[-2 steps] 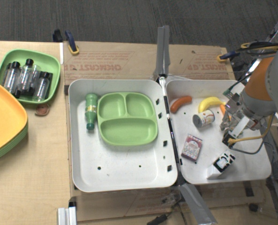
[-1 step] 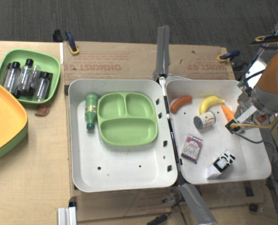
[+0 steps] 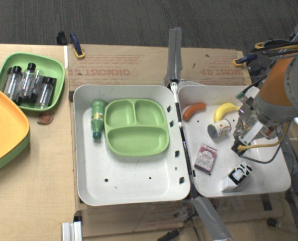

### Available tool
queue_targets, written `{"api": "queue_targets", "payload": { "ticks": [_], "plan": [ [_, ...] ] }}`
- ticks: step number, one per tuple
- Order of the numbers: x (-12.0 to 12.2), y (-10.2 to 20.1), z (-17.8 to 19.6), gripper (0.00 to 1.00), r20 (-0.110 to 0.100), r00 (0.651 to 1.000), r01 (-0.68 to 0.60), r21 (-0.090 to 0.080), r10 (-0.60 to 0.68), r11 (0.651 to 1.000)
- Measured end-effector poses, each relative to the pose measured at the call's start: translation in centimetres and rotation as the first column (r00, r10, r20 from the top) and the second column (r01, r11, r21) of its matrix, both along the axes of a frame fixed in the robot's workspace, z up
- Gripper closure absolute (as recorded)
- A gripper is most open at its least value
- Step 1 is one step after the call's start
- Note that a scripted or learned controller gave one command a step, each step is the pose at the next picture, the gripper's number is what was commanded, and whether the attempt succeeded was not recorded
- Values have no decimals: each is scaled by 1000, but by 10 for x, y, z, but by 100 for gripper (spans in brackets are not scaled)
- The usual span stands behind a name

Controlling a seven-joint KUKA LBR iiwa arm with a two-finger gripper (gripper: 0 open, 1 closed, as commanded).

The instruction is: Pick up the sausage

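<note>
Sausage: one orange-red sausage (image 3: pixel 193 110) lies at a slant in the far-left corner of the right bin (image 3: pixel 269 182), just beside the wall that divides the two bins.
Gripper: the single gripper (image 3: pixel 246 123) hangs over the right side of the same bin, well apart from the sausage; whether it is wide or narrow cannot be told from this angle, and nothing shows in its grasp.
Arm: one grey arm (image 3: pixel 282 92) with its orange band reaches in from the right.
Banana: one yellow banana (image 3: pixel 225 110) lies between the sausage and the gripper, at the far side of the bin.
Can: one small white can (image 3: pixel 219 129) lies on its side, just near of the banana.
Card box: one small printed card box (image 3: pixel 205 158) lies flat, near and left of the can.
Black-and-white object: one, toward the near-right of the bin (image 3: pixel 239 174); too small to tell what it is.
Left bin: the second white bin (image 3: pixel 83 174) holds two things: one green three-part plate (image 3: pixel 136 126) and one green bottle (image 3: pixel 97 118) lying just beside the plate's left edge.
Bench, far left: one green tray (image 3: pixel 56 72) with what look like four dark-capped bottles (image 3: pixel 30 82); near of it, a stack of orange plates (image 3: pixel 5 129).
</note>
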State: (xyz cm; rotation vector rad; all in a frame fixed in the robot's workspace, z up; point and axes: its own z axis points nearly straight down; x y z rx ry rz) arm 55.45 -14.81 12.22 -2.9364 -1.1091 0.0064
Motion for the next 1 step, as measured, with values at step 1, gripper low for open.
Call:
{"api": "queue_targets", "payload": {
  "ticks": [1],
  "plan": [
    [-51,-38,-32,100,-1,970,241,-1,-241,970]
  ]
}}
